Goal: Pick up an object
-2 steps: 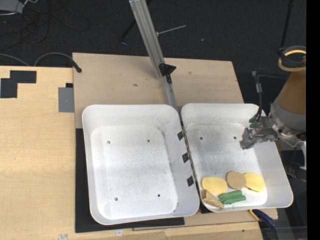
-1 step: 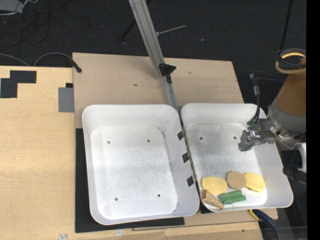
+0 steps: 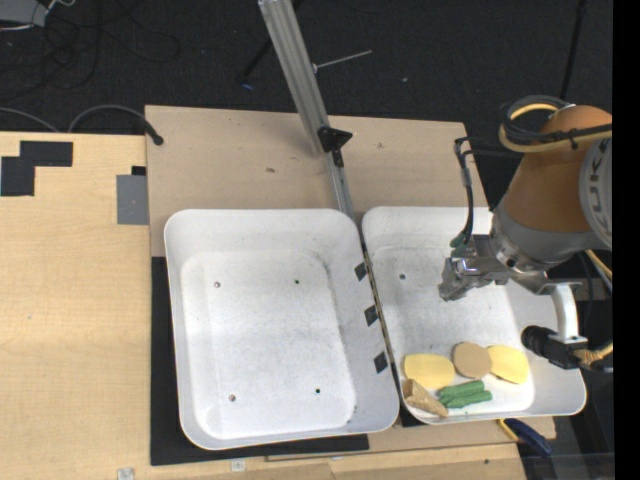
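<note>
Pincer (image 3: pixel 456 284) hangs over the right bin (image 3: pixel 420 236); whether it is open or closed I cannot tell. Nearest target, the tan disc (image 3: pixel 470 359), lies below it toward the front, between two yellow pieces (image 3: pixel 428 370). Centre over the disc, descend straight.

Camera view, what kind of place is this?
Probably a robotics lab test bench: a robot arm reaches over two white bins, an aluminium rail stands behind, and cables trail on the dark floor.
</note>
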`<state>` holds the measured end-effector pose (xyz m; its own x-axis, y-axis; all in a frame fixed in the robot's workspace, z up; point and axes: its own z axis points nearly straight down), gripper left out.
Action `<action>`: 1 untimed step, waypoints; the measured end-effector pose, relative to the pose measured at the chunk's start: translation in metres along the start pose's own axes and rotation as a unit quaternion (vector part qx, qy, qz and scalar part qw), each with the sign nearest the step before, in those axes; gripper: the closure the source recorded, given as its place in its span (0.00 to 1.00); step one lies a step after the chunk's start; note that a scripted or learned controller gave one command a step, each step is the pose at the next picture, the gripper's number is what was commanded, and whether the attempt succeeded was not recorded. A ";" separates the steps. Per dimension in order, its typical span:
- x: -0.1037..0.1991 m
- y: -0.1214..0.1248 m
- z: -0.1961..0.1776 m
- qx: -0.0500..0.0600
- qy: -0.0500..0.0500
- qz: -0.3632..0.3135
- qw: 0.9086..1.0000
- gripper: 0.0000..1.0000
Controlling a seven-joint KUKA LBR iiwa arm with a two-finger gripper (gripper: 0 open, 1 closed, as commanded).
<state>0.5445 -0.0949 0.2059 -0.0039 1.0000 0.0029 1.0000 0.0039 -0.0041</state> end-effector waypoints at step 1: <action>0.053 0.018 0.004 -0.001 -0.001 0.000 1.000 1.00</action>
<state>0.5620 -0.0414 0.2024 -0.0047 1.0000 0.0019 1.0000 0.0047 -0.0026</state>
